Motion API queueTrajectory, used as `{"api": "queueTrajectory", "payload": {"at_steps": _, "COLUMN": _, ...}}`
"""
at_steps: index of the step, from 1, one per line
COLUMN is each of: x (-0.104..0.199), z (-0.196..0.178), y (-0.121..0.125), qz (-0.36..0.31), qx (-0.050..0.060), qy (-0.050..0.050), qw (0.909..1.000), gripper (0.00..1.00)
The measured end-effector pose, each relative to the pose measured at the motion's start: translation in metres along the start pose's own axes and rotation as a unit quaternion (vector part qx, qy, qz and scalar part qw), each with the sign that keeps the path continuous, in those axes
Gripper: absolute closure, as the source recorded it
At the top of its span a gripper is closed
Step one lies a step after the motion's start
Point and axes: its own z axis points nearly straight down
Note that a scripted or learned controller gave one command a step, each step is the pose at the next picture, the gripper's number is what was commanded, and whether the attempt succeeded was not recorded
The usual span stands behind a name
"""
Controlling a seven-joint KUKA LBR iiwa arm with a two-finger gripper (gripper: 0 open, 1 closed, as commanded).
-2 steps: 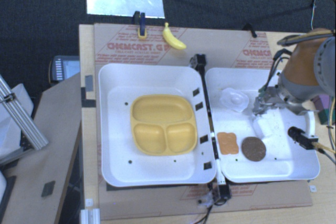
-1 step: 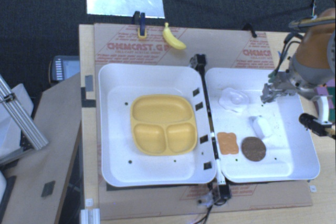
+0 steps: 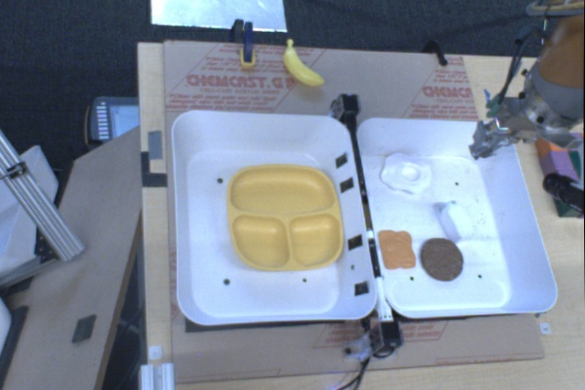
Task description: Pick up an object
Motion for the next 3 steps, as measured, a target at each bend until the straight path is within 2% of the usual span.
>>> {"api": "queueTrajectory", "payload": {"at_steps": 1, "x": 0.0, "z": -0.055, "y": 0.002, "qz": 0.0, "qx": 0.001, "qy": 0.0, "qw": 1.0, "gripper": 1.0}}
{"api": "queueTrajectory", "payload": {"at_steps": 2, "x": 0.045, "z": -0.057, "y": -0.008, "qz": -0.001, "qx": 0.003, "qy": 0.002, "qw": 1.0, "gripper": 1.0}}
{"api": "queueTrajectory", "payload": {"at_steps": 3, "x": 0.089, "z": -0.044, "y": -0.019, "qz": -0.001, "qx": 0.004, "qy": 0.002, "qw": 1.0, "gripper": 1.0}}
